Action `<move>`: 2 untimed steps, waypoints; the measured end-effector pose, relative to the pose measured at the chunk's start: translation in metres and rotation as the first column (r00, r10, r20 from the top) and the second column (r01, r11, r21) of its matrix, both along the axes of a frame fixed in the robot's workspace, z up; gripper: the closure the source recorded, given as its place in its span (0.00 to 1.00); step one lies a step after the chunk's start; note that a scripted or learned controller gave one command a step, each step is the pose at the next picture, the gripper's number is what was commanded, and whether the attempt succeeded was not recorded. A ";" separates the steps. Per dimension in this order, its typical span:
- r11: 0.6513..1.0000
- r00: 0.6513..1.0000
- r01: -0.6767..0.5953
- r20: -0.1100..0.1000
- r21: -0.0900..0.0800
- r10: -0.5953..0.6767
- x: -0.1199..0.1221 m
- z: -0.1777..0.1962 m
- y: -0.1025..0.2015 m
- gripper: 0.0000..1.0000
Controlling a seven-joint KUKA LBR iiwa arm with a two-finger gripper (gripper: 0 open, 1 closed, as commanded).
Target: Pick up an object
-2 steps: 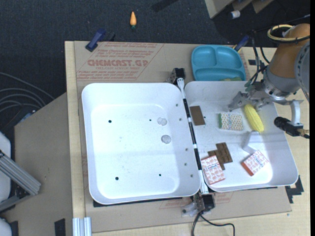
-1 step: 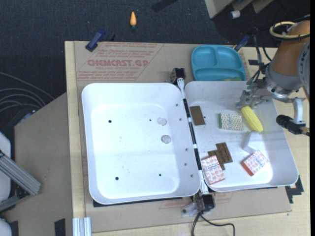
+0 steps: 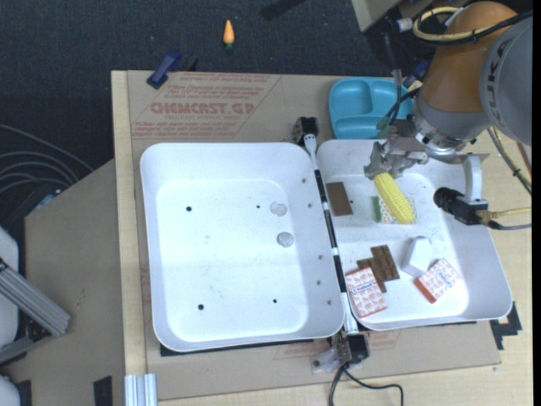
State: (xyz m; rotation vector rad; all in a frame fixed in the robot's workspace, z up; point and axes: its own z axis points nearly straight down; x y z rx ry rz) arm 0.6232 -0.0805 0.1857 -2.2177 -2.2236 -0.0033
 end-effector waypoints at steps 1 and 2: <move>1.000 1.000 0.002 0.001 -0.002 -0.002 -0.032 0.057 0.011 1.00; 1.000 1.000 0.001 -0.004 -0.001 -0.001 -0.068 0.064 0.081 1.00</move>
